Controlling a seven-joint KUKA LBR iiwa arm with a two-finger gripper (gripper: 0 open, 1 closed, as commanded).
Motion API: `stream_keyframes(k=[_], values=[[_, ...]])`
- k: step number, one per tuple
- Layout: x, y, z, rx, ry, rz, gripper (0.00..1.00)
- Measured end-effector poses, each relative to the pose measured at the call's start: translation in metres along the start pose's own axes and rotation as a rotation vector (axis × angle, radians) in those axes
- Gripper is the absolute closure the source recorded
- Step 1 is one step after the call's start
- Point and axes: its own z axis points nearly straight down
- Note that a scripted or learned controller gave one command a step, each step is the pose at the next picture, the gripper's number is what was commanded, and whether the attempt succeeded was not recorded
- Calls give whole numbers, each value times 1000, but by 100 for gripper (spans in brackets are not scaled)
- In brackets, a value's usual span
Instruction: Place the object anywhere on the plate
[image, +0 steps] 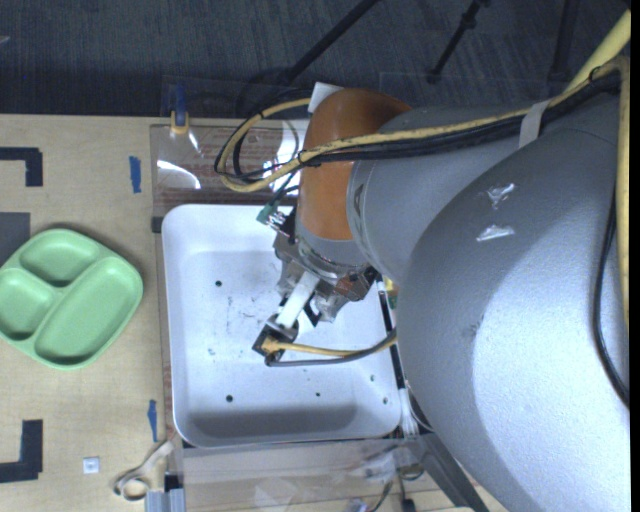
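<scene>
Camera view: the grey arm's two-finger gripper (322, 287) hangs over the shallow white plastic bin (200, 330). Whether it is open, or carries any object, I cannot tell. The pale green divided plastic plate (70, 297) sits on the wooden bench (80, 420), well left of the gripper, beyond the bin's left wall.

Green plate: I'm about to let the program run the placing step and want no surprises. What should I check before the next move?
1. Green plate lies on the bench, left of the white bin: ok.
2. Plate compartments free to receive something: ok.
3. Gripper above the plate: not ok; it hangs over the white bin.
4. Something held in the gripper: cannot tell.
5. Bench between bin and plate free of obstacles: ok.
</scene>
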Motion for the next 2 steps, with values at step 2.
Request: stream_keyframes(k=[2], values=[[-15,-48,64,3,-1,-34,100]])
